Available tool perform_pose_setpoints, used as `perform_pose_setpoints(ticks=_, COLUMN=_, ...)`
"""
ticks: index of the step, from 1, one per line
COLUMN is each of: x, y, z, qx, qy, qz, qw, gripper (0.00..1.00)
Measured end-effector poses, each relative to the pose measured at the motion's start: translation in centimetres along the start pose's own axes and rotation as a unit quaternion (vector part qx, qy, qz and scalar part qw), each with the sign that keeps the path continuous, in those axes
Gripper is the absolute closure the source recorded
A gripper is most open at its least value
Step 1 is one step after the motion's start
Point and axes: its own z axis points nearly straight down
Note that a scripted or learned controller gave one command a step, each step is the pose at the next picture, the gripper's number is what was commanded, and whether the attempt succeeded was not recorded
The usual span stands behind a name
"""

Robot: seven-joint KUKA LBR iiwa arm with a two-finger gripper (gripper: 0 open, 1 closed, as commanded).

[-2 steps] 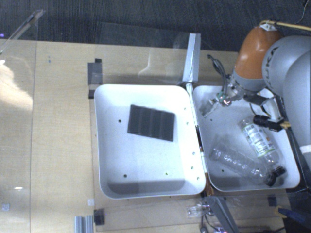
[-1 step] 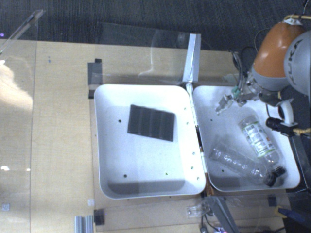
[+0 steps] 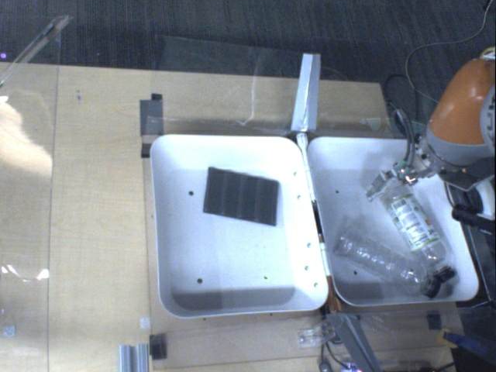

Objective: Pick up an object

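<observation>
On the wooden worktop (image 3: 85,231) two shallow white bins sit side by side, and the right bin (image 3: 353,169) serves here as the landmark. Inside it lie two clear plastic bottles. One bottle (image 3: 413,223), with a pale printed label, lies slanted in the bin's right half, its neck toward the upper left. The other bottle (image 3: 380,260) lies lower, stretched across the bin's floor toward the lower right corner, where a small dark cap-like piece (image 3: 439,279) rests near its end. The two bottles appear to touch or overlap near that corner.

The arm (image 3: 463,115), grey with an orange band, reaches in over the bin's upper right edge. Its jaws (image 3: 391,178) hang just above the labelled bottle's neck; they look slightly apart, with nothing visible between them.

Just left of the right bin, touching along the shared edge, is the left bin (image 3: 178,285), which holds a flat dark rectangular pad (image 3: 241,196) lying slightly tilted in its upper middle.
</observation>
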Motion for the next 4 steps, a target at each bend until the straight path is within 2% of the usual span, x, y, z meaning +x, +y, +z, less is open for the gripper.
perform_pose_setpoints(ticks=1, x=-1.9, y=-2.8, z=3.4, qx=-0.002, qy=-0.001, qz=-0.006, qw=1.0, gripper=0.0)
perform_pose_setpoints(ticks=2, x=-2.2, y=-2.0, z=-4.1, qx=-0.001, qy=-0.001, qz=0.043, qw=0.9991, gripper=0.0)
perform_pose_setpoints(ticks=3, x=-1.5, y=-3.8, z=2.9, qx=-0.002, qy=-0.001, qz=-0.002, qw=1.0, gripper=0.0)
perform_pose_setpoints(ticks=4, x=-1.1, y=-4.1, z=3.6, qx=-0.006, qy=-0.002, qz=-0.024, qw=0.9997, gripper=0.0)
